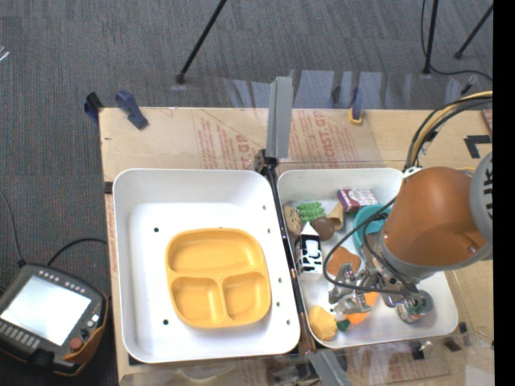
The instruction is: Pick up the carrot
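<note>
The carrot (362, 313) is a small orange piece with a green tip. It lies near the front of the right white bin (338, 173). My gripper (354, 294) hangs low over the bin, directly above and partly covering the carrot. The grey arm with its orange band (430, 215) reaches in from the right and hides the bin's right half. The metal of the gripper and the carrot overlap in this view, so I cannot make out whether there is contact.
The right bin also holds a yellow lump (322, 322), an orange wedge (342, 260), a black-and-white can (310, 253), a brown item (324, 227), a green item (310, 211), a purple box (356, 197) and a teal bowl (372, 215). The left bin (145, 215) holds a yellow divided plate (217, 276).
</note>
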Controlling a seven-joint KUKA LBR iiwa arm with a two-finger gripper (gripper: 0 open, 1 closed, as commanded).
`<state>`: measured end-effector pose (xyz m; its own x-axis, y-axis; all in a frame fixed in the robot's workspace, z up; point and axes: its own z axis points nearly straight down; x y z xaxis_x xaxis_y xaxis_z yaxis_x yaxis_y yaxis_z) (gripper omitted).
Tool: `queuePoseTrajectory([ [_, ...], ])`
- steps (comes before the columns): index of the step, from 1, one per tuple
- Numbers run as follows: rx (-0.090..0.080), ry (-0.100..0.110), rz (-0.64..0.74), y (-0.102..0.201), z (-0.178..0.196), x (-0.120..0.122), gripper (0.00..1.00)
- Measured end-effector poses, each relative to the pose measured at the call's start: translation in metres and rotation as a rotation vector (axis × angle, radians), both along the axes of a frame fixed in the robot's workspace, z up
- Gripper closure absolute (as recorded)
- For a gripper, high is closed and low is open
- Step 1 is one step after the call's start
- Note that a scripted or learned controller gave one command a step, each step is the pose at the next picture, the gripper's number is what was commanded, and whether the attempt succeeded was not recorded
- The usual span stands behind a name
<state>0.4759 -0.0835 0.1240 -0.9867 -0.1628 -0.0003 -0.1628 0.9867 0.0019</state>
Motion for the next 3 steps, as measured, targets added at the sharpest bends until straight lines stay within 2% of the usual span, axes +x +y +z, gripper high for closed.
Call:
queuePoseTrajectory([
  [1, 0.0, -0.003, 0.383, 0.02, 0.064, 0.009, 1.0],
  [2, 0.001, -0.001, 0.381, 0.02, 0.063, 0.009, 0.0],
  [3, 0.003, 0.005, 0.449, -0.006, -0.04, 0.007, 0.0],
])
